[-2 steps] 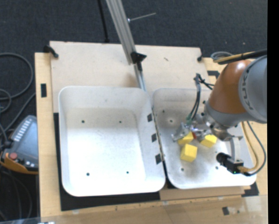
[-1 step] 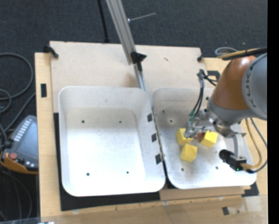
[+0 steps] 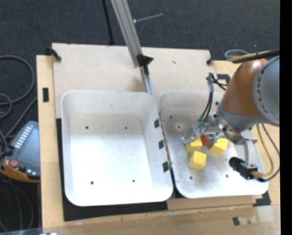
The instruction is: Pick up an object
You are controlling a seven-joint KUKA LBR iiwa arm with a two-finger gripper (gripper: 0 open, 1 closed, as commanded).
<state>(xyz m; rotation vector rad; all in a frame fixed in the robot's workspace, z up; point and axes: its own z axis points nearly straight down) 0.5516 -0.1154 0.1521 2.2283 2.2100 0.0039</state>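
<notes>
From my seat, the arm (image 3: pixel 248 89) is reaching in from the right and is down low over the right bin (image 3: pixel 185 106). The claw (image 3: pixel 208 138) sits among the cluster of blocks there. I cannot tell how it is set; the wrist and its fittings hide that from me.

Three yellow blocks lie in the bin. One (image 3: pixel 194 145) is just left of the claw and looks to be touching or nearly touching it. Another (image 3: pixel 219 146) is just to its right, under the wrist. The third (image 3: pixel 197 160) lies a little nearer the front wall, apart from the claw. A small red piece (image 3: pixel 205 140) shows between the upper two blocks, right at the claw; I cannot say if it is an object or part of the tool.

The left bin (image 3: pixel 72 131) has nothing to do with this yet.

My read: the descent is done, but no block is lifted. A grasp and a raise are left.
</notes>
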